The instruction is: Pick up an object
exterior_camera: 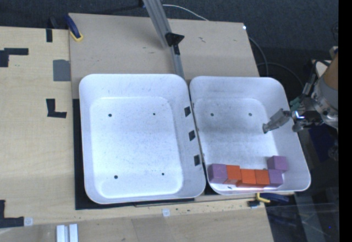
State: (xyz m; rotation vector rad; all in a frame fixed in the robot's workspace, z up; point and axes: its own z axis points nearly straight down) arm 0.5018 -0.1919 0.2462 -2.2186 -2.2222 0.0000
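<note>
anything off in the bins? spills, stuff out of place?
Nothing spilled or damaged. The purple and orange blocks are all packed in a row against the near wall of the right bin, not spread out, which may make them awkward to grasp. The gripper hovers over that bin's right side, away from the blocks.

Left of the gripper (275,122) most of the right bin (236,89) floor lies open, the only obstacles being the purple and orange blocks (248,174) packed along the near wall, below and slightly left of it.
</note>
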